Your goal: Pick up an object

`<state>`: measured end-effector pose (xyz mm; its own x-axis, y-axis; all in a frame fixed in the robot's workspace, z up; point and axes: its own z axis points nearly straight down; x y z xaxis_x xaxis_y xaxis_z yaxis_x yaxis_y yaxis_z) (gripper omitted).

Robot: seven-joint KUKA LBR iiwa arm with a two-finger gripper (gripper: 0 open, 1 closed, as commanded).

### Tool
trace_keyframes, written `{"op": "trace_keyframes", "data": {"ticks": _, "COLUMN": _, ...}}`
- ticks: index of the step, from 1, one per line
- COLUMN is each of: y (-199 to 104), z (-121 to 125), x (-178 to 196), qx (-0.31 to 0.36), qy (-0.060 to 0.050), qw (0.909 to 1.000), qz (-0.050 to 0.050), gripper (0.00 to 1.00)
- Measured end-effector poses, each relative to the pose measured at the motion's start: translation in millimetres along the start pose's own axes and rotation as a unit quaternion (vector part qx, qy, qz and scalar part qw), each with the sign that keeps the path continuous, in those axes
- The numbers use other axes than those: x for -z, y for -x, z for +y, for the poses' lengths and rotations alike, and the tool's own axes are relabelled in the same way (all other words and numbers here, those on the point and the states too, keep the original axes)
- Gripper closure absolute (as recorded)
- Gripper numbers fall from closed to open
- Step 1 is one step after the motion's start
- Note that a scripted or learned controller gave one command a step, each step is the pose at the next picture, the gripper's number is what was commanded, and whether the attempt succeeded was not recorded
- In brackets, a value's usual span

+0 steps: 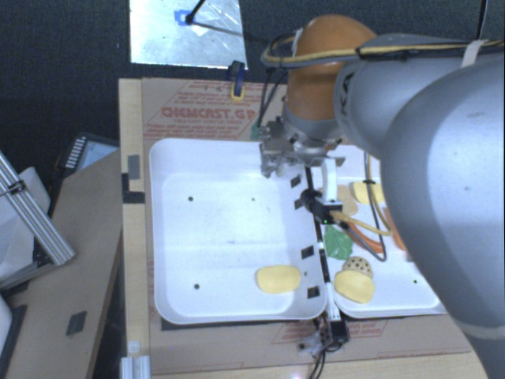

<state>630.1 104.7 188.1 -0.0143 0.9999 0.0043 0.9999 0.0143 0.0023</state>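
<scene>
Currently the end effector [272, 164] hangs over the far edge of the left bin [170, 212]; I cannot tell its state. Nearest candidate: 1 yellow piece [278, 279] on the near floor of that bin, lying flat. Advice: centre above it, descend straight, clear of the divider [317, 243].

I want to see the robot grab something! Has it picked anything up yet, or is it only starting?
Nothing looks picked up yet. The gripper sits over the far edge between the two bins, and I see no object in it. The yellow piece lies in the left bin, and the green piece and spotted yellow piece lie in the right bin. Reaching, grabbing and lifting are all left.
</scene>
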Motion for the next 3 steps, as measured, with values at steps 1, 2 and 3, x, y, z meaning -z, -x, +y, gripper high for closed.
{"op": "trace_keyframes", "data": {"ticks": 1, "y": -23.7, "z": 17.3, "x": -14.5, "qx": -0.004, "qy": 0.0, "qw": 1.0, "qz": -0.002, "gripper": 1.0}}
{"op": "trace_keyframes", "data": {"ticks": 2, "y": -67.5, "z": -3.3, "x": 1.2, "qx": -0.003, "qy": 0.0, "qw": 1.0, "qz": -0.001, "gripper": 1.0}}
{"op": "trace_keyframes", "data": {"ticks": 3, "y": -90.9, "z": -17.6, "x": 47.2, "qx": -0.003, "qy": 0.001, "qw": 1.0, "qz": 0.0, "gripper": 1.0}}
